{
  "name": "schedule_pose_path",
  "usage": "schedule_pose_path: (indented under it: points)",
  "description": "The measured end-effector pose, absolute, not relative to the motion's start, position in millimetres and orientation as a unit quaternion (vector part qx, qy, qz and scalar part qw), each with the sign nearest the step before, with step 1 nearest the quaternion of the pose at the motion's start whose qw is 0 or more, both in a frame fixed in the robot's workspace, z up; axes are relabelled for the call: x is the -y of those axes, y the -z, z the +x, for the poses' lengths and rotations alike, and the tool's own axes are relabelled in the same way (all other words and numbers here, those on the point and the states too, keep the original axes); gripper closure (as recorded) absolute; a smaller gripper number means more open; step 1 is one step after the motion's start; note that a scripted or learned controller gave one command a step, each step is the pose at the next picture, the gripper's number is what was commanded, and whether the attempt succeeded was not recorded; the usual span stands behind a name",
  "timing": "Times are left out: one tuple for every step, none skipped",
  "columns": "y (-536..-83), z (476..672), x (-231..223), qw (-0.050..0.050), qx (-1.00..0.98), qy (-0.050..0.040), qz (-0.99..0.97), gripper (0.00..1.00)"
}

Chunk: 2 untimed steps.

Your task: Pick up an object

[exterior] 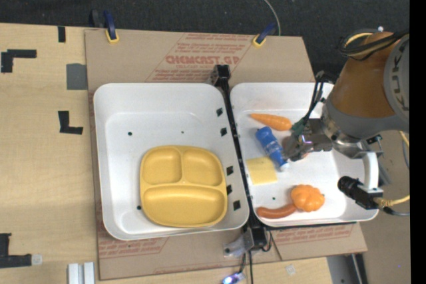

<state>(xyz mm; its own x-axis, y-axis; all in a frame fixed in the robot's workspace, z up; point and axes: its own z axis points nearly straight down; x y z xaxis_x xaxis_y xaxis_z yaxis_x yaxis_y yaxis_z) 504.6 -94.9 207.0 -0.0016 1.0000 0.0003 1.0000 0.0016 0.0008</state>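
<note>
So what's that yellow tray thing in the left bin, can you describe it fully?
The yellow plastic-looking divided tray is a rounded rectangle with three compartments: two smaller ones along its far side and one wide one along its near side. It looks smooth and matte, with raised ridges between sections. It lies flat and upright on the floor of the left shallow white bin, toward the near right corner. Nothing rests in it, and it sits alone, apart from the arm's tool.

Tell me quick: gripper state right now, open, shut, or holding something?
Two-finger gripper: cannot be told; it sits low in the right white bin, beside the blue cylindrical bottle, with nothing seen between its fingers.
</note>
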Motion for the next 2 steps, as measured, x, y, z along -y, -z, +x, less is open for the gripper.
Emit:
schedule_pose_path:
  points:
    - [-199,532.3,46,-0.001,-0.71,-0.0001,0.705,1.0]
    - [-213,556.5,-2,0.0,-0.71,-0.0007,0.705,1.0]
